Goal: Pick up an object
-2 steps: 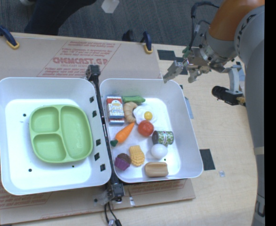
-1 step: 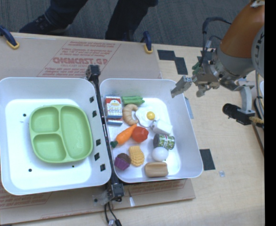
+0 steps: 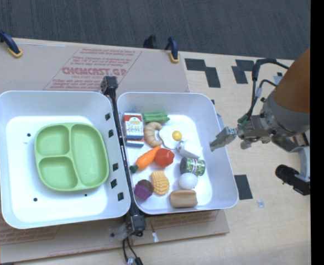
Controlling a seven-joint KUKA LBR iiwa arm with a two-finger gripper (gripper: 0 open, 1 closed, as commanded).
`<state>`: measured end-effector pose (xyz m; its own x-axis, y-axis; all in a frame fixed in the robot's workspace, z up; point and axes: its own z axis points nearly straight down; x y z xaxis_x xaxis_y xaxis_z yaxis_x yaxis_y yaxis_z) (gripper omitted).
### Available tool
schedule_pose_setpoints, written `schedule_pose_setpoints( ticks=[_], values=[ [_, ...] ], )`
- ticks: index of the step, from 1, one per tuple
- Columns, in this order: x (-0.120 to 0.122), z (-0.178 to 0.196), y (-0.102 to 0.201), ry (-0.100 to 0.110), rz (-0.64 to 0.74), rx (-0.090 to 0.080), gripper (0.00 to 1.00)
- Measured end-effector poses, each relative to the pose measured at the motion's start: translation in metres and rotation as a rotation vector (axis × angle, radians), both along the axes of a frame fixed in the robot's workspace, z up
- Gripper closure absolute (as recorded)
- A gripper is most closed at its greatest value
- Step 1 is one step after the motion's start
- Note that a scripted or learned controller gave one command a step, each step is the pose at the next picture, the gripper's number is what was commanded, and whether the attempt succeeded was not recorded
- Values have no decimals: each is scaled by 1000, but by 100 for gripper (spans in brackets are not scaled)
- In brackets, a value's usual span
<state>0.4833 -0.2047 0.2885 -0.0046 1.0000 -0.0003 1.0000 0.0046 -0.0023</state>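
Camera view: metal fingers (image 3: 224, 138) (spread unreadable) at glossy white bin's (image 3: 224, 170) rim, above smooth plastic food.

Off to my left the bench (image 3: 250, 208) carries a brown cardboard sheet (image 3: 68, 65) with red print, clipped along its far edge by blue clamps (image 3: 173, 49). On that sheet sit two white bins side by side: the nearer bin (image 3: 220, 148) just beside my jaws, the farther bin (image 3: 10, 164) beyond it. Black tape patches (image 3: 203, 69) dot the bare bench around me.
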Motion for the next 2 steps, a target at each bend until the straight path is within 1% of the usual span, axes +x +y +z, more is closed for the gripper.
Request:
schedule_pose_setpoints(
  ticks=[1,2],
  values=[
    [48,-181,-5,5,3,2,0],
    [49,-170,-6,3,7,0,100]
  ],
)
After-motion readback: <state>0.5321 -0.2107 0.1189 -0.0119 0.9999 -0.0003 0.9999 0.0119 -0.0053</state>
